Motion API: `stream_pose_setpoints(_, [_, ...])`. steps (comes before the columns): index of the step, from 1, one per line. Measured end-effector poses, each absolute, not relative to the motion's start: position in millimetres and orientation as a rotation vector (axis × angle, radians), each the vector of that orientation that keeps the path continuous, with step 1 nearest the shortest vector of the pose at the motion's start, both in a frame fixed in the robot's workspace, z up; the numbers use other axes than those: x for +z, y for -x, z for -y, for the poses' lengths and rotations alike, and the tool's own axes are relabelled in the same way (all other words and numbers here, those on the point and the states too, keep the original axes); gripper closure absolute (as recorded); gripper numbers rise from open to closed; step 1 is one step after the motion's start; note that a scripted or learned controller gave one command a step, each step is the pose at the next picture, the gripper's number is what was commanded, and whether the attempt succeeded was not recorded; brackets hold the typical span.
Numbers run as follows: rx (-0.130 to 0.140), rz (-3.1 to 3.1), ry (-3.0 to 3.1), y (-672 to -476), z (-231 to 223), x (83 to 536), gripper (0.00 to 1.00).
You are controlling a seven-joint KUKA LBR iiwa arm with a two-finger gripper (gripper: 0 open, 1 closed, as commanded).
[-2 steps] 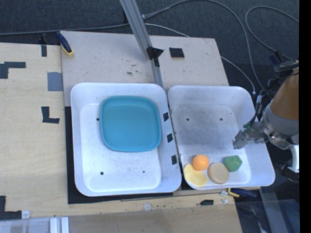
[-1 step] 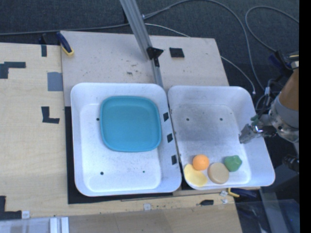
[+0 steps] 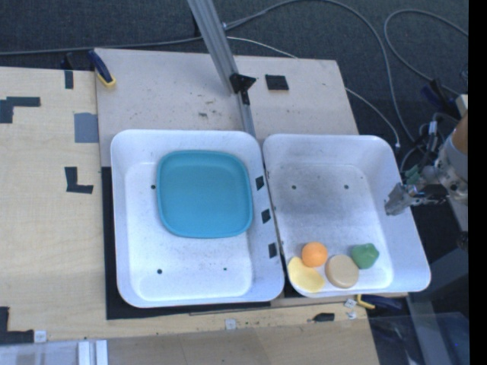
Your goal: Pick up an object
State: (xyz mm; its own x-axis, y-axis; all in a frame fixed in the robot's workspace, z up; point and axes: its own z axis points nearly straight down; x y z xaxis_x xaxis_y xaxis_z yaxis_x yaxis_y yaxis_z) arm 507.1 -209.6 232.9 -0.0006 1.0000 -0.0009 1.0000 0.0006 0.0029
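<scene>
Four small objects lie along the near edge of the right bin (image 3: 358, 152): an orange ball (image 3: 313, 254), a yellow flat piece (image 3: 303, 277), a tan round disc (image 3: 342, 271) and a green lump (image 3: 365, 255). My gripper (image 3: 401, 199) hangs over the right rim of that bin, up and to the right of the green lump, well apart from all four. Nothing shows between its fingers. A blue square plate (image 3: 204, 193) lies in the left bin (image 3: 122, 204).
A grey metal bar (image 3: 221, 44) slants down from the top to the gap between the bins. Cables (image 3: 380, 44) loop on the dark floor at the upper right. A blue-and-yellow clamp (image 3: 102, 69) sits at the board's far left corner.
</scene>
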Motion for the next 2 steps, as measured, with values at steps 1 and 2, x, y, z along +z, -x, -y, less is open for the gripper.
stream_pose_setpoints(1, [0.002,-2.226,-2.217,-513.2,154,241,1.00])
stream_pose_setpoints(2, [-0.001,-2.228,-2.217,-525.7,100,230,1.00])
